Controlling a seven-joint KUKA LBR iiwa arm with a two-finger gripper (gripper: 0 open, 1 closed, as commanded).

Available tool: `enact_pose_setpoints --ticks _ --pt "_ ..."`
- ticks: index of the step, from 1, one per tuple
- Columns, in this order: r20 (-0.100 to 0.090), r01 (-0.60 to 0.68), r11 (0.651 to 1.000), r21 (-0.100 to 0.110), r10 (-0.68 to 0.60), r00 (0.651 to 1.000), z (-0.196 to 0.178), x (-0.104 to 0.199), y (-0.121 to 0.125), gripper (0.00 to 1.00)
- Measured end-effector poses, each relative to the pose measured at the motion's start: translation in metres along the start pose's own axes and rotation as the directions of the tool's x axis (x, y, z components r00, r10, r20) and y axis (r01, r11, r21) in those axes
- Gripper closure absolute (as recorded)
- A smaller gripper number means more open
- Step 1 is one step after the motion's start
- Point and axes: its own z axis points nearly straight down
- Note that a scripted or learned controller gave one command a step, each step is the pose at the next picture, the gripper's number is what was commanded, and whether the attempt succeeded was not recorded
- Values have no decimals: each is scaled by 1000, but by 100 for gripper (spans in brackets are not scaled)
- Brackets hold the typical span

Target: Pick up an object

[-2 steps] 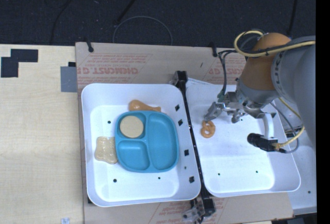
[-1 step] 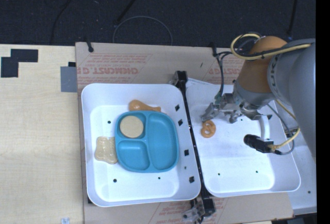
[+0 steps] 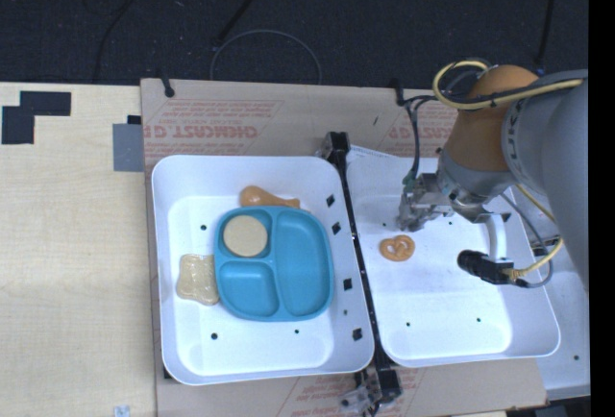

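The pincer (image 3: pixel 415 216) hangs low in the right bin (image 3: pixel 480 329), near that bin's far left part, its tip pointing down. Whether it is spread or pressed together cannot be told: the parts blur into one dark-grey cluster.

Just below the pincer, toward the camera and a little to the left, lies a pretzel (image 3: pixel 396 248), small and orange-brown. It sits flat on the bin floor, apart from the pincer, not between it. It is roundish, slightly wider than tall in the view, so its long axis runs roughly left to right; which end leads cannot be told.

Far left of the pincer, across the bin divider, the left bin (image 3: pixel 183 348) holds a blue tray (image 3: pixel 288 281) with a round tan cookie (image 3: pixel 244 235) in one compartment. A toast (image 3: pixel 197 279) touches the tray's left edge, and an orange piece (image 3: pixel 264 198) lies just beyond the tray.
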Motion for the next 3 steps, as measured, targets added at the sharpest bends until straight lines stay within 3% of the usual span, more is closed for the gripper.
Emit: enact_pose_setpoints --ticks 2,3 --pt "1 5 1000 -5 -5 1000 -115 0 2 100" --pt "-2 8 1000 0 -8 1000 -118 60 -12 100"
